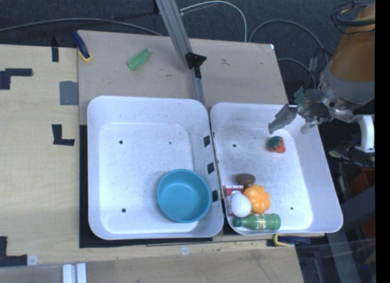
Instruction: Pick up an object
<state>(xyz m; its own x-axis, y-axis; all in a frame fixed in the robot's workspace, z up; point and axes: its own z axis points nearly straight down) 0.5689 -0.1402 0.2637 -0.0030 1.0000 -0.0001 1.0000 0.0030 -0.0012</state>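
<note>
My gripper (pixel 292 125) hangs over the far right part of the right bin (pixel 317 184), fingers open with nothing between them. Just below it and to the left, a small red toy with a green top (pixel 276 145) lies on the bin floor, apart from the fingers. Near the bin's front left corner sit a brown piece (pixel 245 179), an orange fruit (pixel 258 198), a white egg (pixel 241 205), a green bottle (pixel 259 221) on its side and a red-and-white box (pixel 231 190).
A blue bowl (pixel 183 195) stands in the left bin (pixel 109 154) near its front right. A slanted metal pole (pixel 175 23) ends at the bins' far edge. A green block (pixel 139 59) and a blue clamp (pixel 81 45) lie on the bench behind.
</note>
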